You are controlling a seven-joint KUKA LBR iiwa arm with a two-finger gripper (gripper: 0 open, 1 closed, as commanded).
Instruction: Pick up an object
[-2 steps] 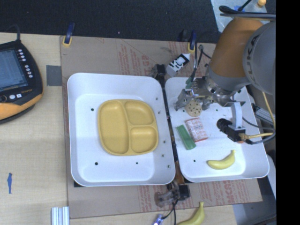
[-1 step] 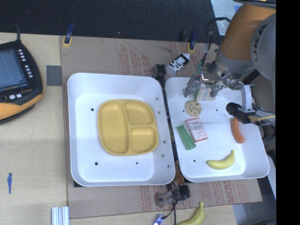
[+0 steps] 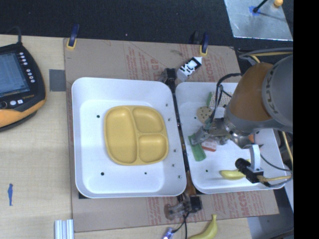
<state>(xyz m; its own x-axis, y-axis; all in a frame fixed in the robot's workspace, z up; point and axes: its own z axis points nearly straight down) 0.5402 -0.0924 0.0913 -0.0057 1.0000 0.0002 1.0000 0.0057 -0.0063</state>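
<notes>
Wooden bench point(image 3: 35, 153) under cardboard sheet point(image 3: 124, 59); dark floor point(image 3: 124, 6).

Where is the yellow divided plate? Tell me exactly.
The yellow divided plate lies in the middle of the left bin, left of the divider between the bins and the gripper.

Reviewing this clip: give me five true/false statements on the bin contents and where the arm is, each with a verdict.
1. The yellow divided plate lies in the left bin. True.
2. The arm reaches over the left bin. False: the gripper is over the right bin.
3. A banana lies in the right bin. True.
4. The green object lies on the divided plate. False: it lies in the right bin, below the gripper.
5. The teach pendant sits inside a bin. False: it rests on the bench, left of both bins.
</notes>
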